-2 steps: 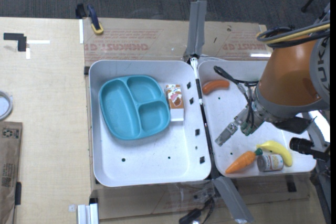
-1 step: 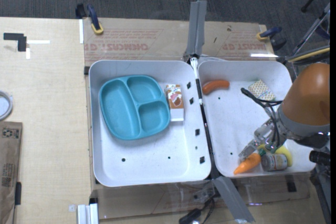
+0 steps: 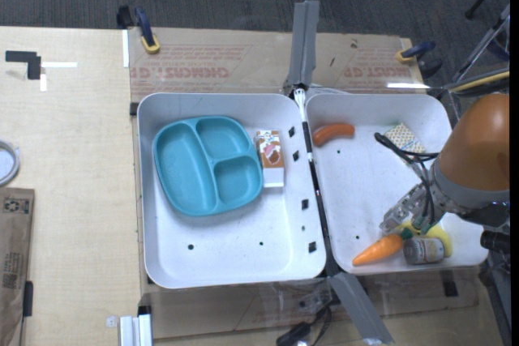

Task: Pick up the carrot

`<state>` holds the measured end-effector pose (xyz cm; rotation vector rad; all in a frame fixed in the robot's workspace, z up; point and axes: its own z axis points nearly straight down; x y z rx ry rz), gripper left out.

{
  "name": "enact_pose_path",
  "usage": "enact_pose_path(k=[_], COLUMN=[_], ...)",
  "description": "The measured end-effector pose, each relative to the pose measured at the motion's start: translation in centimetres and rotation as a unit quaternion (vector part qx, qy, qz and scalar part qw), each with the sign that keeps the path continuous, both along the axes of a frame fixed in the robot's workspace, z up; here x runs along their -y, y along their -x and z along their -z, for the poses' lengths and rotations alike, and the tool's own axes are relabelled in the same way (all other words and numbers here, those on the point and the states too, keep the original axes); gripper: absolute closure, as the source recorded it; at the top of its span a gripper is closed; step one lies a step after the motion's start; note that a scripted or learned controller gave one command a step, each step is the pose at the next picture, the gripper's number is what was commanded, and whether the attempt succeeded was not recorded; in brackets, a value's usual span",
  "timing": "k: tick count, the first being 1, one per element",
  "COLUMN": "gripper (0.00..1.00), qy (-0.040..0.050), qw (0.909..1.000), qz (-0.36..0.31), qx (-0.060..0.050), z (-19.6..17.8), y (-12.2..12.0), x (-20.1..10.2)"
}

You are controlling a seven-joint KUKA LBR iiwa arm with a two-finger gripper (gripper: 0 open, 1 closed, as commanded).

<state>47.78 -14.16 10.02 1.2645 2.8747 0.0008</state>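
The orange carrot (image 3: 377, 249) lies on its side near the front edge of the right bin (image 3: 357, 190), pointed end toward the left. My gripper (image 3: 404, 216) hangs just above and to the right of the carrot's thick end, reaching in from the right under the orange wrist band. Nothing is visibly held.
A small grey can (image 3: 423, 250) and a yellow item (image 3: 439, 237) sit right beside the carrot's thick end. A sausage (image 3: 333, 132) and a patterned packet (image 3: 404, 138) lie at the back of the right bin. The left bin (image 3: 227, 247) holds a blue divided plate (image 3: 209, 164) and a small box (image 3: 270, 150).
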Motion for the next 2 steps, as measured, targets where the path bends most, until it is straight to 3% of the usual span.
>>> enact_pose_path(k=[1, 2], gripper=[1.0, 0.0], qy=[0.0009, 0.0007], qw=[1.0, 1.0], qz=[-0.005, -0.005], qx=[0.001, 0.0], z=[-8.5, -8.48], y=[-3.61, -3.6], x=[7.93, 7.9])
